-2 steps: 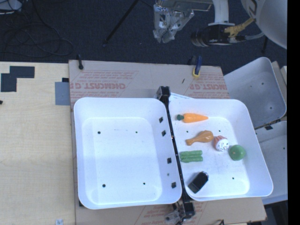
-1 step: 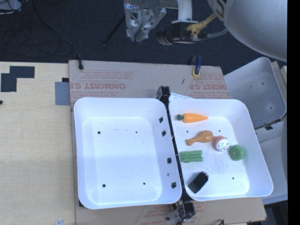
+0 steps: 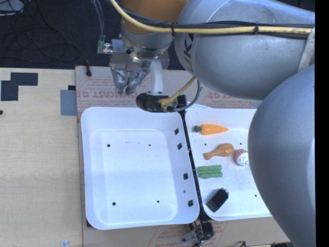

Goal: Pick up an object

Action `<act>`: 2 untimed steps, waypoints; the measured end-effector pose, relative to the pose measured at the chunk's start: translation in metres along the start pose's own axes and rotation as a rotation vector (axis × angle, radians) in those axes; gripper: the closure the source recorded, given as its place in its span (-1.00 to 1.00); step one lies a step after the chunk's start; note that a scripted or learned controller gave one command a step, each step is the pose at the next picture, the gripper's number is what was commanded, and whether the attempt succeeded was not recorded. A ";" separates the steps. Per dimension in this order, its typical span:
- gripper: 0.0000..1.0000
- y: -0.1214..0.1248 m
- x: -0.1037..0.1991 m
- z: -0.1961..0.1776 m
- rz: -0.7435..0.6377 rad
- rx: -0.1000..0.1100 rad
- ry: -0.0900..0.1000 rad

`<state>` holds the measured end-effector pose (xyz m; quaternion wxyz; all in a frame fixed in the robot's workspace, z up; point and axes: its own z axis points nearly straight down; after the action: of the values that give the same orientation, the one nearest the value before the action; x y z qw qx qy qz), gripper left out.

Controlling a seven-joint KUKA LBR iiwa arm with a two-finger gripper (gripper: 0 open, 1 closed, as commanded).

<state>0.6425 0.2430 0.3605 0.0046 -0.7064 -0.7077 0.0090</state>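
Fingers [image 3: 127,81] hanging drawn together and grasping nothing, poised over the left bin's [image 3: 92,138] far rim; the toy carrot [image 3: 213,129], drumstick [image 3: 219,151] and green beans [image 3: 209,172] are lying right of them, awaiting pickup.

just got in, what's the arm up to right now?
The arm's tool hangs above the far rim of the left bin, with nothing visible between its fingers. The pickable things all lie in the right bin: a toy carrot, a toy drumstick, a green bean pod, a small black object and a partly hidden red-and-white item. Nothing is picked up.
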 end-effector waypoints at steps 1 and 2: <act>1.00 0.001 0.001 0.090 0.001 -0.008 0.002; 1.00 0.003 0.000 0.074 0.005 -0.012 0.004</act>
<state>0.6438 0.2423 0.2866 0.0016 -0.7082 -0.7060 0.0034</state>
